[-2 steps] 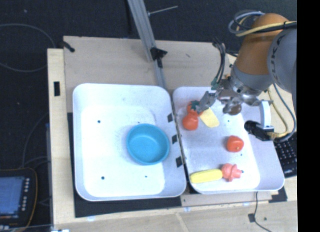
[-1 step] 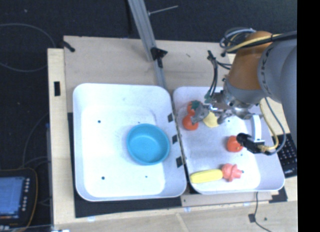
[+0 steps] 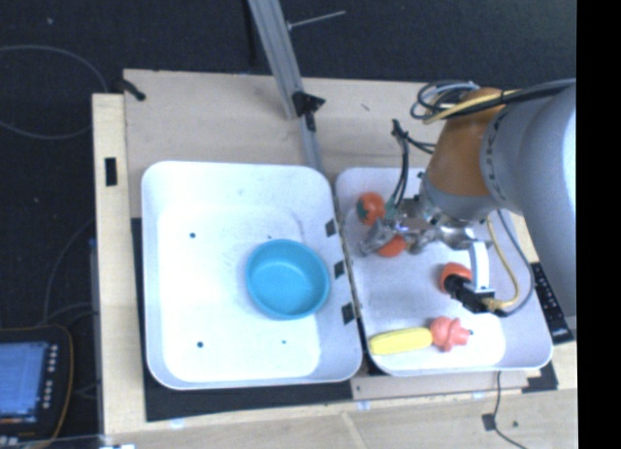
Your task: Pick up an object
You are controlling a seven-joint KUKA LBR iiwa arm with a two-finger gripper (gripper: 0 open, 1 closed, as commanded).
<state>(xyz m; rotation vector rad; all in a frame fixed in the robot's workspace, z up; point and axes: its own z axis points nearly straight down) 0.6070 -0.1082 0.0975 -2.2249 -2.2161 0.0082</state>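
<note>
Pincer (image 3: pixel 386 234) low in right bin (image 3: pixel 524 355), seemingly touching orange toy (image 3: pixel 392 246).

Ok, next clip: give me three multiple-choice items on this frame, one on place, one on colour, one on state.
1. Where is the bowl?
A. left bin
B. right bin
C. bench

2. What colour is the bowl?
A. red
B. blue
C. green

3. How does the corn lie?
A. upright
B. on its side
C. in the bowl

Key: 1 A, it sits within the left bin. 2 B, it is plainly blue. 3 B, it lies flat near the right bin's front edge, beside a pink toy.
</note>
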